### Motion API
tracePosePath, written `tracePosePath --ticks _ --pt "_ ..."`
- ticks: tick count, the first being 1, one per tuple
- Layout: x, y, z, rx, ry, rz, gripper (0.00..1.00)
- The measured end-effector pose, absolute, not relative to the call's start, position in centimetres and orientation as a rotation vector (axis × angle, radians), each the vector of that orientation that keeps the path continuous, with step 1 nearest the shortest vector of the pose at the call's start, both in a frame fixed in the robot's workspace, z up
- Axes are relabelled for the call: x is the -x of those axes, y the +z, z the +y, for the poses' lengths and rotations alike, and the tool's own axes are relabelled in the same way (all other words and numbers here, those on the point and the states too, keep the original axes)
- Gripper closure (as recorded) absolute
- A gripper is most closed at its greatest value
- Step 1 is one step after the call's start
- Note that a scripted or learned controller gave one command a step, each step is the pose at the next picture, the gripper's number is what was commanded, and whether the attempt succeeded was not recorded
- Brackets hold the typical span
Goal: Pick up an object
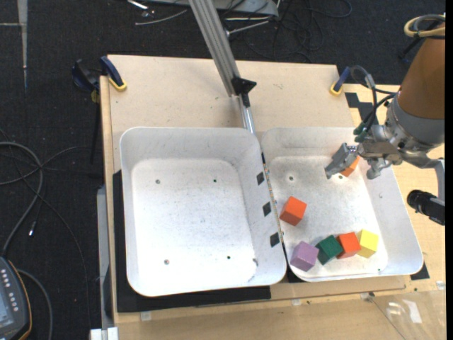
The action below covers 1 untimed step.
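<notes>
My gripper [354, 165] hangs over the far part of the right bin [396, 211], reaching in from the right. A small orange block [350, 166] shows between its fingers, and the gripper is shut on it; most of the block is hidden by the grey fingers. Below it an orange cube [294, 210] lies alone near the bin's left wall. Along the near edge sit a purple cube [304, 255], a green cube [329, 248], an orange-red cube [349, 244] and a yellow cube [368, 242], close together in a row.
The left bin [134, 190] adjoins the right one along a shared rim [265, 190]. A slanted metal pole [219, 41] rises from the bench behind the bins. Clamps [113, 73] hold the bench's far corners.
</notes>
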<state>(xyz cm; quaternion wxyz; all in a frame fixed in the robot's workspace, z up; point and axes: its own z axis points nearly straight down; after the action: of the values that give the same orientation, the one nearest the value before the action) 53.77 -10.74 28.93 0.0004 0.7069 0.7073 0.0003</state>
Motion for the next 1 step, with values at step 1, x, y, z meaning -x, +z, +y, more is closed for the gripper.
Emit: tracePosePath --ticks 1 --pt "-56.48 15.63 -17.25 -2.228 -0.008 2.221 0.0"
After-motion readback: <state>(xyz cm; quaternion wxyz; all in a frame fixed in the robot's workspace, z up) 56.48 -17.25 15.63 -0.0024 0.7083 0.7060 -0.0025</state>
